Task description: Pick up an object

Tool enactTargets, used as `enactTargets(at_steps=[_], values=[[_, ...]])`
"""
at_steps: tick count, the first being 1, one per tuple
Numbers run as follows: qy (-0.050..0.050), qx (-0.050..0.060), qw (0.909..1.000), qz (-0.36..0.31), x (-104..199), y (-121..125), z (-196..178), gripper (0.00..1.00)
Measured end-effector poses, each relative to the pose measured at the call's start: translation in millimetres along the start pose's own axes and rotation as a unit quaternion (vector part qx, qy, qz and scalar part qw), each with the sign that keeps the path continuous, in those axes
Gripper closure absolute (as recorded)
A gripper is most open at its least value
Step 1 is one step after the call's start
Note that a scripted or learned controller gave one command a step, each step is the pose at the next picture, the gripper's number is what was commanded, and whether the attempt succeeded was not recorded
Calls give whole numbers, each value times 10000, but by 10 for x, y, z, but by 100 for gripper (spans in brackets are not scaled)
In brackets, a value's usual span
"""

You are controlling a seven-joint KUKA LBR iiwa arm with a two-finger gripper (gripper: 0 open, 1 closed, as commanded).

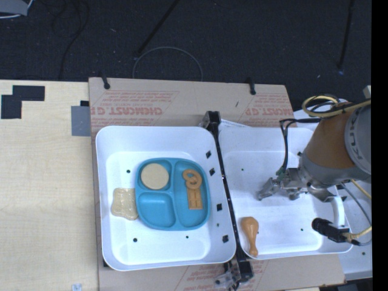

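One tan, club-shaped drumstick [250, 234], smooth, lies near the right bin's [291, 247] front-left corner. Gripper [267, 191] sits behind it, apart; grip state cannot be told.

A pale wooden bench [42, 180] is carrying a brown cardboard sheet [182, 105] printed with red lettering. Two shallow white bins are sitting directly on that cardboard, side by side and touching along a black divider: the left bin [115, 144] and the right bin [267, 139]. Black and grey patches [24, 99] are lying flat on the bench's far left part, well apart from the bins
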State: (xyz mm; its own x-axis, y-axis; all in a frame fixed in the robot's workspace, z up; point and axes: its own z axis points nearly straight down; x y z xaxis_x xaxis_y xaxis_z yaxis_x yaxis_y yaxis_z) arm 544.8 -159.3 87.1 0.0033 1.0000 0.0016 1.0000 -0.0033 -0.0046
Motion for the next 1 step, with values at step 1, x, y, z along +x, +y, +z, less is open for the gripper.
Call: enactTargets(at_steps=[1], values=[[1,-1,10000,20,-8,0,-111,100]])
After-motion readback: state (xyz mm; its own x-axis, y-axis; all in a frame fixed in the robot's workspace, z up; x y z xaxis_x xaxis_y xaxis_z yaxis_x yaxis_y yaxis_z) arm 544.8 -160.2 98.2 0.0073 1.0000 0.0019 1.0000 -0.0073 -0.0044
